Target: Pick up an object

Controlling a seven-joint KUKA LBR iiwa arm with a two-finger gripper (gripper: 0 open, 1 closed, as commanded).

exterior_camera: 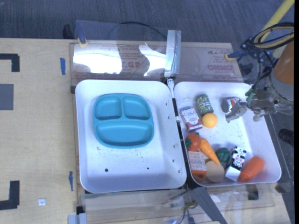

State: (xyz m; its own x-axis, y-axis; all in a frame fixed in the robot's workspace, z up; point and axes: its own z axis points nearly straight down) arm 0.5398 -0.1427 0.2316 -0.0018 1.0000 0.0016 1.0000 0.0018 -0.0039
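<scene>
Hovering over the right bin [261, 139], my jaws [233, 110] sit near its upper right corner; spread or pressed together, I cannot tell. Toy foods [210, 150] lie below-left, blue tray [124, 120] in left bin [131, 171].

A pale wooden bench top [35, 125] spreads across the left, far from the tool, marked with black tape corners [11, 62] and a grey square patch [5, 97]. Small blue tape strips [62, 66] sit near its inner edge. Beyond the bench, up and to the left of the tool, lies dark grey-blue carpet floor [140, 8]. A clear plastic sheet [117, 59] over cardboard catches bright glare from overhead light, with an upright metal strip [172, 52] in the middle. Just above the tool, black cables [261, 43] and a yellow hose [280, 13] trail over the floor
</scene>
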